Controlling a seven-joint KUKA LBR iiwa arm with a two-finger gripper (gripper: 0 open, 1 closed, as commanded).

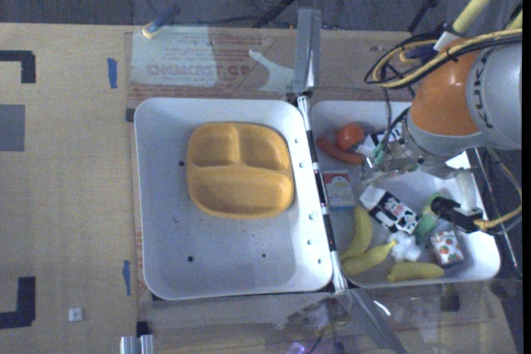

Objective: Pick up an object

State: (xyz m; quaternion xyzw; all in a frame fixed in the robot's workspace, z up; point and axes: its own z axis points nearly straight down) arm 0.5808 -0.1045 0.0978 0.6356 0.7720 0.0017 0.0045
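The left bin (pixel 158 203) holds a yellow divided plate (pixel 240 169), three compartments showing, lying flat in the bin's upper half; a few dark specks dot the white floor below it. The right bin (pixel 485 261) is crowded: a red tomato-like toy (pixel 350 134) and a red sausage-like piece (pixel 338 151) near its upper left corner, a small white card with a red top (pixel 338 188) against the left wall, three yellow bananas (pixel 362 230) (pixel 367 258) (pixel 416 270) along the lower part, a black-and-white box (pixel 393 211) in the middle, a green piece (pixel 428 221) beside it, and a small white carton with red fruit print (pixel 446 248) near the lower right. The gripper (pixel 390 159) hangs over the upper middle of this bin, just right of the red toys; its grip cannot be made out. Writing on the clear sheet (pixel 199 69) above the left bin is too faint to read.
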